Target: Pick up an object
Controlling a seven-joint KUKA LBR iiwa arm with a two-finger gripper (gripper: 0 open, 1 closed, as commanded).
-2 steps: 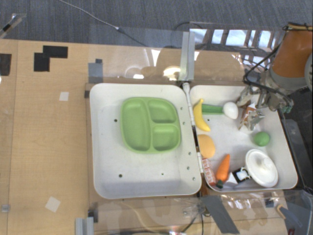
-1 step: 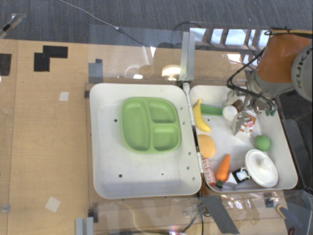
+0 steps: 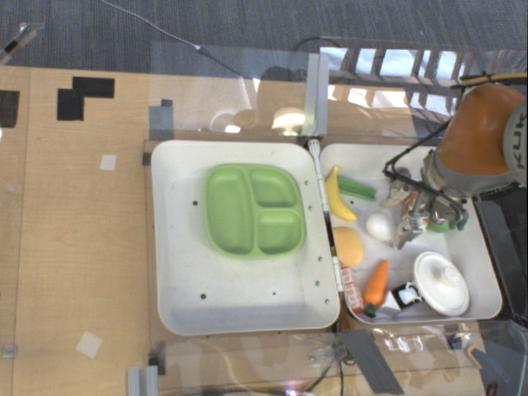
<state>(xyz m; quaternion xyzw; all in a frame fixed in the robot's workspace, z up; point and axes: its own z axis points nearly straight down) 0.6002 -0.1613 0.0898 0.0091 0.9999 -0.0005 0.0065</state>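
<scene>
The white egg (image 3: 379, 226) lies in the right bin (image 3: 487, 299), just right of the banana (image 3: 338, 196). The hand (image 3: 410, 223) hangs beside it; open or clenched, I cannot tell. Best is to center over the egg before closing, avoiding the 1 carrot (image 3: 376, 285) nearby.

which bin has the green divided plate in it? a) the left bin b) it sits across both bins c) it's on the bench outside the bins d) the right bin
a: the green divided plate lies flat in the left bin, while the banana and carrot lie in the right bin.
</scene>
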